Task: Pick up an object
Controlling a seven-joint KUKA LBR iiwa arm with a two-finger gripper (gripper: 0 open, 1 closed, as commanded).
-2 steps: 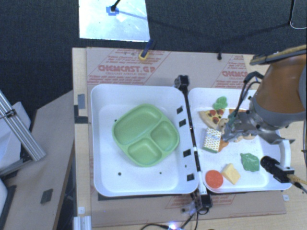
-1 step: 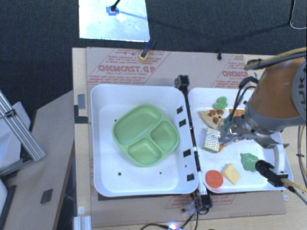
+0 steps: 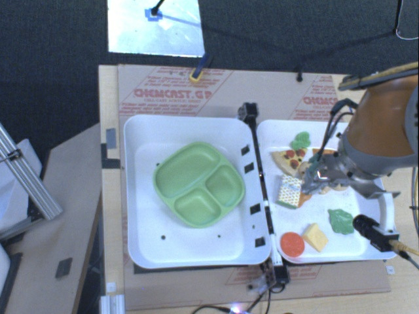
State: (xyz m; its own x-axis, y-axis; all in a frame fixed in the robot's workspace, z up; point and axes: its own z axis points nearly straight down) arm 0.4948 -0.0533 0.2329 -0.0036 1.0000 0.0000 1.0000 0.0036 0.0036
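My gripper (image 3: 313, 183) hangs low over the middle of the right bin (image 3: 275, 133), among the toy foods. Right beneath and around it lie a pizza slice (image 3: 289, 159) and a checkered waffle-like piece (image 3: 289, 191), with an orange piece partly hidden under the arm. A green broccoli piece (image 3: 301, 140) sits at the back of the bin. Toward the front lie a green leafy piece (image 3: 340, 220), a yellow cheese wedge (image 3: 316, 237) and a red tomato slice (image 3: 292, 244). The wrist hides how the gripper meets the items.
The left bin (image 3: 141, 133) holds a green divided plate (image 3: 199, 184). A black divider with clips (image 3: 256, 175) runs between the bins. The grey and orange arm (image 3: 383, 129) covers the right bin's far right side.
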